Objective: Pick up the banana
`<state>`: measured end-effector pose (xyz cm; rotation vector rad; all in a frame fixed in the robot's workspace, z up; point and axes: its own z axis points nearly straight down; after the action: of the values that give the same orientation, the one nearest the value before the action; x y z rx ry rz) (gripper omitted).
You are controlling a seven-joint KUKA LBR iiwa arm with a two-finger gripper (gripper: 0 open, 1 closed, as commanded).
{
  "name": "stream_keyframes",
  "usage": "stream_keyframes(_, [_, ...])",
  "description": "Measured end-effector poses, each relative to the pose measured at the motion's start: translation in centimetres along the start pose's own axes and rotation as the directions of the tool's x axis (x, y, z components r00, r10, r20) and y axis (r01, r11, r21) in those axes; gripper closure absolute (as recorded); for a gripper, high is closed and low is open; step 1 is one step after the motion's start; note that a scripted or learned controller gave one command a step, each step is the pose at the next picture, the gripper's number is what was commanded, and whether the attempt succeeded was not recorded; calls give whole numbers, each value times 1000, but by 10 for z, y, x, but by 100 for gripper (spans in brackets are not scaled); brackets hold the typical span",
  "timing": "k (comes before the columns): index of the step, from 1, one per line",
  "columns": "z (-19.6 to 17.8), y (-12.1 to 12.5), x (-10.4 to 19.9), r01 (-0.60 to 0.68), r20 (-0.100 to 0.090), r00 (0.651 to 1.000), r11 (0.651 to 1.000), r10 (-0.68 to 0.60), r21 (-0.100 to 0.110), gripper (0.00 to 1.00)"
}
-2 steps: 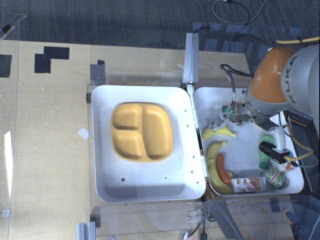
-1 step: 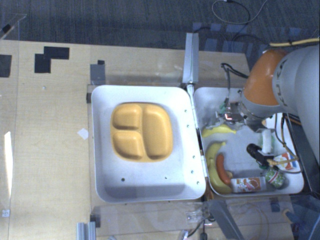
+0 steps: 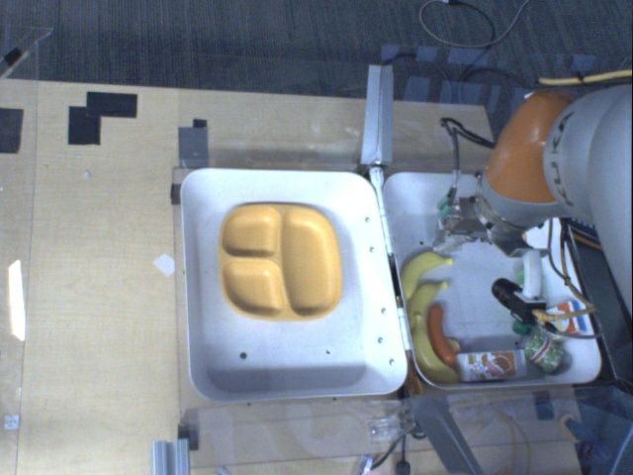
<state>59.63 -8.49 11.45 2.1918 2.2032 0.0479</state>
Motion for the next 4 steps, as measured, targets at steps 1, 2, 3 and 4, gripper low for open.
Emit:
stream_keyframes(1, [0,0,0,0,0,1000,1000,0,0,0])
stream_keyframes(2, [24,-12,-2,264,-11,965,964,-264,31,0])
stream_keyframes(3, [24,-31,-8,-48,-2,999,998,48,34,0])
stream_keyframes(4, [11,-27,-7,-46,-3,999,999,46,26,100])
